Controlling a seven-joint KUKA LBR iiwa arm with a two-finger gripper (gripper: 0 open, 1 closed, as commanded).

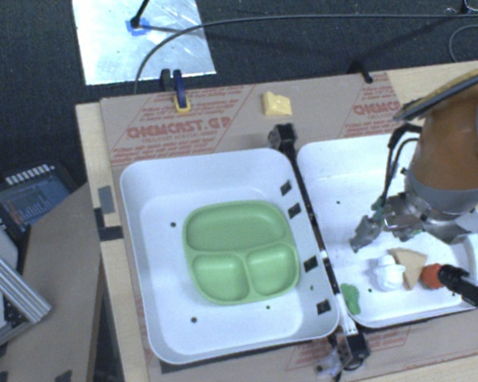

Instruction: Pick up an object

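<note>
My gripper [366, 232] hangs over the right bin [343, 170], left of its middle, with the orange-banded arm [455, 144] reaching in from the right. Just below and right of it lie a small white object [387, 273], a tan wedge [407, 255] and an orange-red piece [430, 274], close together near the bin's front. A small green object [351, 296] rests in the front left corner of that bin. Nothing shows between the gripper's tips.
The left bin [153, 243] holds a pale green divided plate [237, 251]. A yellow block [277, 102] lies on the cardboard behind the bins. A clamp [178, 91] sits at the back edge. A black divider [307, 220] runs between the bins.
</note>
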